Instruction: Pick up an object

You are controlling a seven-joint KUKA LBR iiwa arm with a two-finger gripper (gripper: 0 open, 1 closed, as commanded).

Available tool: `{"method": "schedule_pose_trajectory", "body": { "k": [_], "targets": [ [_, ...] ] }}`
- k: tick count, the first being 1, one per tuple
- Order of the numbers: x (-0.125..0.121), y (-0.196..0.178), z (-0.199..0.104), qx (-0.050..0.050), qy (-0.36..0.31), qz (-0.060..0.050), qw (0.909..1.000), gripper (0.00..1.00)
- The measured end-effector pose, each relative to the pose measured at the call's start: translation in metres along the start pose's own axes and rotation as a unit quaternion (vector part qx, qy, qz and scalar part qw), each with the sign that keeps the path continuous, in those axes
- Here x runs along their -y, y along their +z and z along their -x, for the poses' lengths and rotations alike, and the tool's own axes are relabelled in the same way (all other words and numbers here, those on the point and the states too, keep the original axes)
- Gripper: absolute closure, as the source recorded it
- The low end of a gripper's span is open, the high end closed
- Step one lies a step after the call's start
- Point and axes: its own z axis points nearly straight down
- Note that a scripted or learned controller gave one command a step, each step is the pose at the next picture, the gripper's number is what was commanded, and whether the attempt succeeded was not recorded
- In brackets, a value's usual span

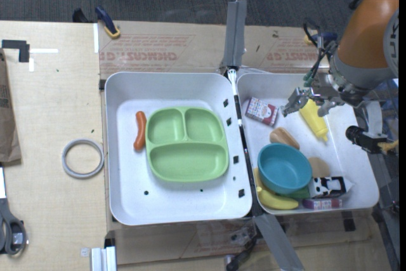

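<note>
My gripper [311,104] hangs over the back of the right bin [361,165], open, with its two fingers spread wide. A yellow bottle [315,122] lies directly under it, its upper end between the fingertips; I cannot tell whether they touch it. A red and white carton [261,111] lies to the left of the gripper. A tan bun [283,136] sits just in front of it. Further forward are a blue bowl [284,168], a banana [276,199] and a black and white carton [328,186].
The left bin [120,155] holds a green divided plate [187,144] and an orange sausage [139,130] beside it. A grey divider post [235,35] stands between the bins at the back. A tape ring [82,157] lies on the bench to the left.
</note>
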Motion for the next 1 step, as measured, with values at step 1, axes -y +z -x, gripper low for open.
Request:
{"method": "schedule_pose_trajectory", "body": {
  "k": [1],
  "targets": [
    [-0.0028, 0.1081, 0.0829, 0.000, -0.073, 0.001, 0.9973, 0.00]
  ]
}}
